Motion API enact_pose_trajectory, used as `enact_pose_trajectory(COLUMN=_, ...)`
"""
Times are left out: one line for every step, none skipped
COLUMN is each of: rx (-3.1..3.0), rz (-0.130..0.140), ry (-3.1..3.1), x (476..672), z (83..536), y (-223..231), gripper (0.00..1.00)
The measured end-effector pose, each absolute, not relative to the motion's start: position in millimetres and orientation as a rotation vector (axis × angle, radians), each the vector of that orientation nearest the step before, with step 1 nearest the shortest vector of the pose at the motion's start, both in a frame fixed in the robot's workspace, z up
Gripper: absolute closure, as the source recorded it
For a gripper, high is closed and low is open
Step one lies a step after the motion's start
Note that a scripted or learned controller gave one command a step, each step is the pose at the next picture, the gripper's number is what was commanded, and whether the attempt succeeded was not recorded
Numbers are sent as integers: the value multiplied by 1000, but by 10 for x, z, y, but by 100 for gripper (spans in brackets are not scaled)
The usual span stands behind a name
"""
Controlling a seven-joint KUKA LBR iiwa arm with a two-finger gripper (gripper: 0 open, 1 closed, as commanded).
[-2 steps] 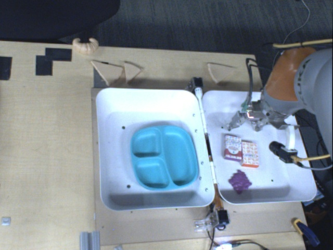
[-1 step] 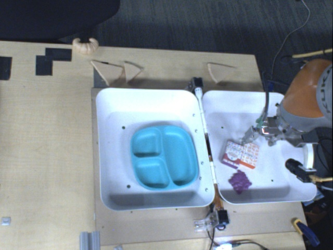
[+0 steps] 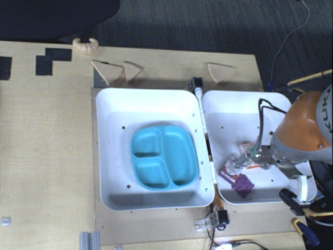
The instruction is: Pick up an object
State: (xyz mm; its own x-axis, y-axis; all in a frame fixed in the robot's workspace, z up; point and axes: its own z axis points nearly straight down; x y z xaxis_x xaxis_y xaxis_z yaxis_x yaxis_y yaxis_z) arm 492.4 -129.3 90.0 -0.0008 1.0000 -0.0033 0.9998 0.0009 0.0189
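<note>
Purple block point(image 3: 242, 185) at right bin's front, blue divided tray point(image 3: 164, 157) flat in left bin

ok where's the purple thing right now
The purple object lies in the right bin, near its front wall, just below the end effector.

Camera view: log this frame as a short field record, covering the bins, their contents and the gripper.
left bin: blue divided tray
right bin: purple object, pink flat item, both near front wall
gripper: low in right bin, above the small items
grasp: cannot tell
arm: enters from right
</note>
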Motion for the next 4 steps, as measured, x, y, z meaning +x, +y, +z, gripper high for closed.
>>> enact_pose_trajectory(rx=2204, rz=23, ry=2207, x=4951, z=1031, y=-1302, gripper=100)
enact_pose_trajectory(rx=2217, rz=2, ry=2220, x=4875, z=1325, y=-2061, gripper=100)
enact_pose_trajectory(rx=2213, rz=5, ry=2225, x=5199, z=2123, y=-1419, gripper=100)
enact_pose_trajectory(rx=2217, rz=2, ry=2224, x=4871, z=2169, y=-1390, gripper=100)
